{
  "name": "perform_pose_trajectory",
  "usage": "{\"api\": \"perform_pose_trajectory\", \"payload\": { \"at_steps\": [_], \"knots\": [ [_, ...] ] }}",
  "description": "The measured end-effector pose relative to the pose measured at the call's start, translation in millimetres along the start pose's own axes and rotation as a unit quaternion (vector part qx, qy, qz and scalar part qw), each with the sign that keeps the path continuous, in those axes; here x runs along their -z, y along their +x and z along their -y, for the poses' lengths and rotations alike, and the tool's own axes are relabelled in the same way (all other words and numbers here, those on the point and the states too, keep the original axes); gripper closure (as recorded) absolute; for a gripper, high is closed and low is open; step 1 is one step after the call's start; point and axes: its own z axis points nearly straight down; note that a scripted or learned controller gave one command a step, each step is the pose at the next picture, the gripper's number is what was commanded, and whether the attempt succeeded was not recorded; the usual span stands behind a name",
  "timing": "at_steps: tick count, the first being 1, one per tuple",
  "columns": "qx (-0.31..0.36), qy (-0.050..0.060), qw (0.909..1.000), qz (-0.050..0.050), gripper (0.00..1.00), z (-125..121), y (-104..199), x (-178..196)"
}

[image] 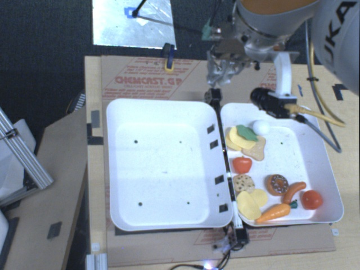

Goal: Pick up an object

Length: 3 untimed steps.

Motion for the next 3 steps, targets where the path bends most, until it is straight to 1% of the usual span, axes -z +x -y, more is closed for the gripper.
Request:
{"api": "perform_pose_trajectory", "payload": {
  "at_steps": [1, 2, 3],
  "knots": [
    [-0.002, 0.001, 1.0000, 0.001, 1.00, 18.9, 40.5, 57.4],
    [-0.001, 0.003, 1.0000, 0.000, 1.00, 87.6, 82.0, 83.0],
    [-0.003, 0.008, 1.0000, 0.004, 1.00, 85.9, 99.3, -15.8]
  ]
}}
